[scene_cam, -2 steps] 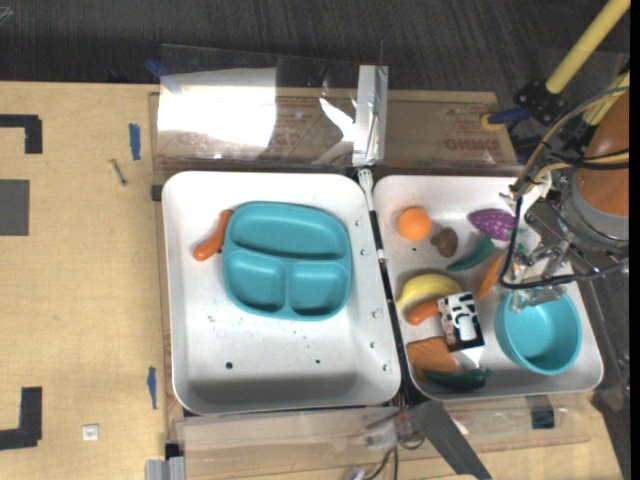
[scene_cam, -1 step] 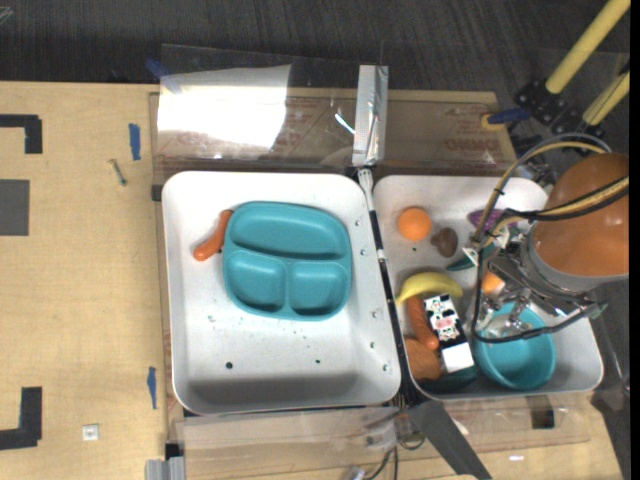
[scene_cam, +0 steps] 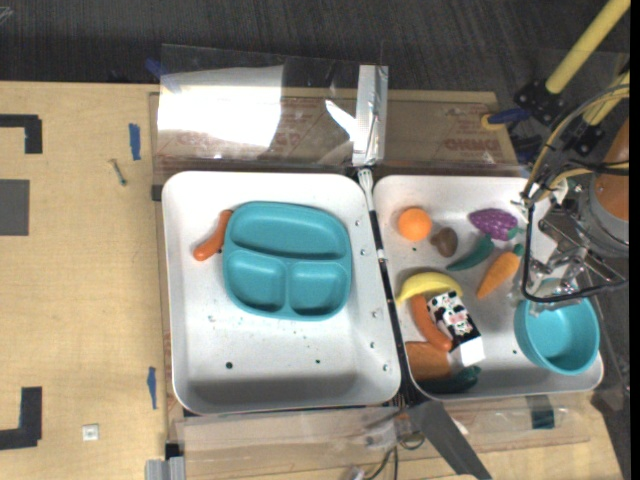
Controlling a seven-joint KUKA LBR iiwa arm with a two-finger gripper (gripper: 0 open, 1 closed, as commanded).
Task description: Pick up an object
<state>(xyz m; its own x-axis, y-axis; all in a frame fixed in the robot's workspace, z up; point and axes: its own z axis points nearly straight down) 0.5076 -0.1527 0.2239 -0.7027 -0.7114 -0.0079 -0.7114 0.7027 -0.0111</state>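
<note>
The jaws themselves are something we cannot make out: the gripper (scene_cam: 560, 258) sits at the right edge of the right bin (scene_cam: 455, 193), a tangle of grey metal and cables just above the teal bowl (scene_cam: 562, 340), and whether it stands wide, narrow or closed on anything is not something we can tell from this slant. We see no object lifted clear of the bin, so we judge the pick as not yet done, with the whole of the grasp and lift left to do. The candidates all lie in the right bin: an orange ball (scene_cam: 414, 224) near the top left with a small brown piece (scene_cam: 445, 240) just beside it, a purple item (scene_cam: 495, 221) and a dark green item (scene_cam: 470, 258) further right, and an orange carrot-like piece (scene_cam: 497, 274) lying close to the gripper, near the bowl's upper left. Lower down, a yellow piece (scene_cam: 430, 286), a black-and-white block (scene_cam: 455, 320) and a reddish-orange item (scene_cam: 428, 358) crowd together, touching or overlapping. In the left bin (scene_cam: 200, 368) a teal divided plate (scene_cam: 288, 258) rests with an orange sausage-shaped toy (scene_cam: 210, 238) against its left edge, well apart from the arm. We judge the bowl or the carrot-like piece to be the nearest likely targets, though which one the gripper is aimed at we cannot say.
</note>
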